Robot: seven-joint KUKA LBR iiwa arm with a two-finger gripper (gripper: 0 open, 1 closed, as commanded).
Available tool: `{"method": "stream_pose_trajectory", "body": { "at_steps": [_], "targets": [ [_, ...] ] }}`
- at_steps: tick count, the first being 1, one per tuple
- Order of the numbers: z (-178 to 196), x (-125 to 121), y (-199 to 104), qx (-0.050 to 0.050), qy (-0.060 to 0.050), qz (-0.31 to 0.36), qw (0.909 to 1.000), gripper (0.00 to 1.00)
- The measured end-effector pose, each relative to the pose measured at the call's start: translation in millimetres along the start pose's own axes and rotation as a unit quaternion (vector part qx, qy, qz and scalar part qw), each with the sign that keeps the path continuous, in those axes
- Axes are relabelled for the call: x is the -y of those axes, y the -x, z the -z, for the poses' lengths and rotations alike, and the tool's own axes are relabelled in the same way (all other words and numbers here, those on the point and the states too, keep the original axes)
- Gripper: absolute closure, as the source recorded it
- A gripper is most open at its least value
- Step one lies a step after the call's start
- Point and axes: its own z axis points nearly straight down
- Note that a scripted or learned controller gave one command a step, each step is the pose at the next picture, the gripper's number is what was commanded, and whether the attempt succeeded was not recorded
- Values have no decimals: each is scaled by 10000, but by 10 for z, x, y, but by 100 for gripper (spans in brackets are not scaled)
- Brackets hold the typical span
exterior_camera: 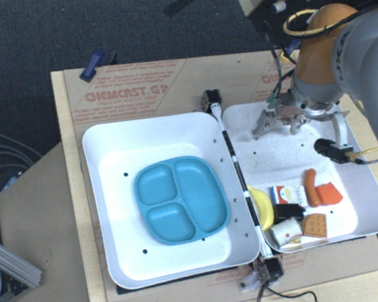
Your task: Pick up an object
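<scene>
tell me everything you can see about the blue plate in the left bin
The blue plate is a rounded-rectangle tray that looks like smooth plastic, split into three sections: two at the far side, one wider at the near side. It lies flat, slightly turned, on the floor of the left bin, right of centre, with nothing in it.

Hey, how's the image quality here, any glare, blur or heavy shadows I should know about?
Camera view: lighting is even and soft, with mild glare on the left bin's white floor. The blue plate and toys are reasonably sharp. The gripper looks soft and small. The arm looms large at the right, close to the lens.
</scene>
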Motion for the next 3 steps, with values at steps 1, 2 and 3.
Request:
{"method": "stream_pose_trajectory", "body": {
  "at_steps": [1, 2, 3],
  "targets": [
    [-109, 874, 296, -3, -6, -13, 10000, 0],
    [-101, 312, 386, 0, 10, -5, 10000, 0],
    [1, 306, 387, 3, 24, -7, 10000, 100]
  ]
}}
